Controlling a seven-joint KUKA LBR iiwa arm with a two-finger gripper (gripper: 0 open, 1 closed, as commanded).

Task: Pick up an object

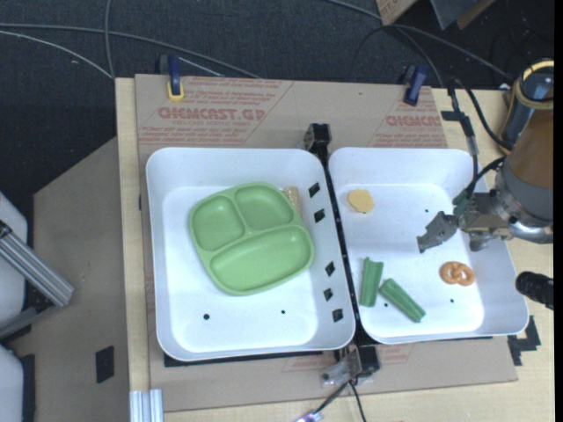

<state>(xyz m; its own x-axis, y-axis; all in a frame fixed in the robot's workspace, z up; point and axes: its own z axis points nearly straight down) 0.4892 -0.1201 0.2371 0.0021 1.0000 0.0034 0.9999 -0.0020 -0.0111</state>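
The green divided plate (252, 237) lay alone in the left bin (176, 315), out of the way. The right bin (493, 319) held the small things, easy to reach: two green sticks (389, 289), a pretzel (456, 273), a yellow chip (360, 202). The gripper (437, 235) hung above them; its fingers looked apart, holding nothing. Something tan peeked from behind the plate.

Two blue clamps (176, 76) hold a brown board (220, 112). Black wires (114, 25) lie on the dark floor (264, 25).
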